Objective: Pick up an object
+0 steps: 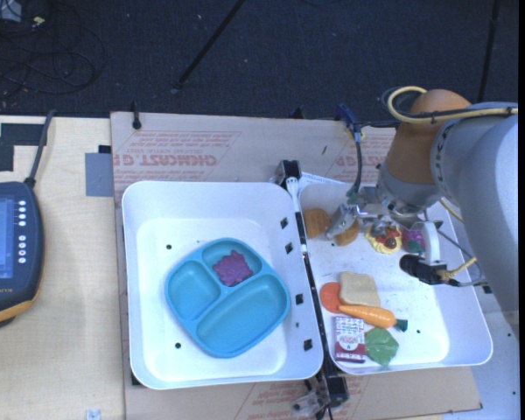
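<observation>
My gripper is low over the back left part of the right bin, with the orange-banded wrist behind it. A brown bread-like piece lies just to its left, close to or touching it. To the gripper's right lies a small yellow, red and purple toy. Nearer the front are a toast slice, a red tomato slice, a carrot, a ketchup packet and a green leaf.
The left bin holds a blue divided plate with a purple piece in its back compartment. A raised divider separates the bins. A teach pendant lies on the bench at far left. A black part with cables hangs off the arm.
</observation>
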{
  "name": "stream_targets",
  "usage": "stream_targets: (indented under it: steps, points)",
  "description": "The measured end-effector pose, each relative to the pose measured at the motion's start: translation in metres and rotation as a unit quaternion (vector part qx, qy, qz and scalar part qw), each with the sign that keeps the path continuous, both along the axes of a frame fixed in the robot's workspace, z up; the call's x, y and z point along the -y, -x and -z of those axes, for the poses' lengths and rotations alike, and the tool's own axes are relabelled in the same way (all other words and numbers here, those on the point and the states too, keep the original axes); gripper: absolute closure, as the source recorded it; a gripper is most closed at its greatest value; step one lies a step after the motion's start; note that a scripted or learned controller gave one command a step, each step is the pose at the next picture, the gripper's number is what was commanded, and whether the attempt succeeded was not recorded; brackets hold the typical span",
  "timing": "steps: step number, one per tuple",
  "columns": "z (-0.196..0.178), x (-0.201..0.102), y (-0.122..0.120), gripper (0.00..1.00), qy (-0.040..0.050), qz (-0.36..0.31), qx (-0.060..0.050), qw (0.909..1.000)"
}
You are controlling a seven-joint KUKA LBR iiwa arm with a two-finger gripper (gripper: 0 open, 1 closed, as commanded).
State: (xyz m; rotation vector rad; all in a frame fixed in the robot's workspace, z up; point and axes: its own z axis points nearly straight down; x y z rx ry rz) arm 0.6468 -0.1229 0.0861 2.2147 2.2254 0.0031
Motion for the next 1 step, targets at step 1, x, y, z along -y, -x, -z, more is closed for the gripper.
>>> stream_targets:
  steps: [1]
  points:
    - [-0.0131,0.0005,0.0022,1.0,-0.0006,0.0,-0.002,1.0]
